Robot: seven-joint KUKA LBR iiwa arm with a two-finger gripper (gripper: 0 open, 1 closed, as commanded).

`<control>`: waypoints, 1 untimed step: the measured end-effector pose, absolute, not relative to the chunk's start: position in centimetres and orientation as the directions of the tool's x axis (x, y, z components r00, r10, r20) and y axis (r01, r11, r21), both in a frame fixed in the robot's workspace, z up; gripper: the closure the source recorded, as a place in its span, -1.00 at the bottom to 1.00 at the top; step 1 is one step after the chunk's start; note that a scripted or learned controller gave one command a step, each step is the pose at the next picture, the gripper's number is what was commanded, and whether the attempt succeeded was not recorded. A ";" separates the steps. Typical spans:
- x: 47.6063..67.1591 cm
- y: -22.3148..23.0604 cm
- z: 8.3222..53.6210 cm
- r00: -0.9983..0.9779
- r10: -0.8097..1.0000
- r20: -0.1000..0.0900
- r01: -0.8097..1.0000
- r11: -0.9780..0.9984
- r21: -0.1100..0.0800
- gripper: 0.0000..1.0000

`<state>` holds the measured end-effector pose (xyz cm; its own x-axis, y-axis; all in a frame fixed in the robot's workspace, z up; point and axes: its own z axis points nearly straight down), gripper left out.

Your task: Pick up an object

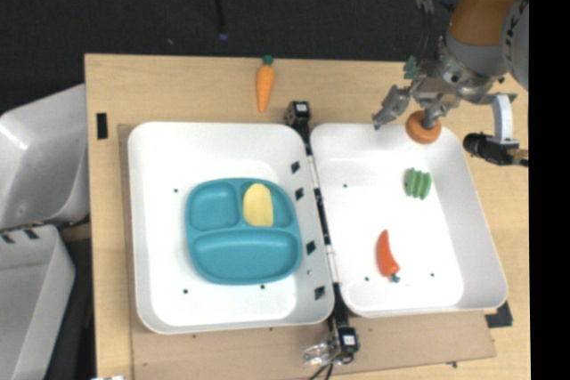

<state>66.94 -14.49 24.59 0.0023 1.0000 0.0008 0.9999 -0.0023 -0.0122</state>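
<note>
The gripper (411,111) hangs over the far edge of the right bin (445,280), fingers spread and gripping nothing. An orange round object (424,129) lies just beside the fingertips at that far edge. To grasp well, the arm should centre the fingers over it before descending, keeping clear of the bin wall. The object appears small, rounded and smooth, likely to roll.

No text or labels can be read.

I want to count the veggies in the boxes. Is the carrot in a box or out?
Out. The carrot lies on the wooden bench, beyond the far rim of the left bin.
</note>
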 end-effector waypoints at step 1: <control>67.2 -14.5 25.4 0.000 1.000 0.000 1.000 0.000 0.001 -1.00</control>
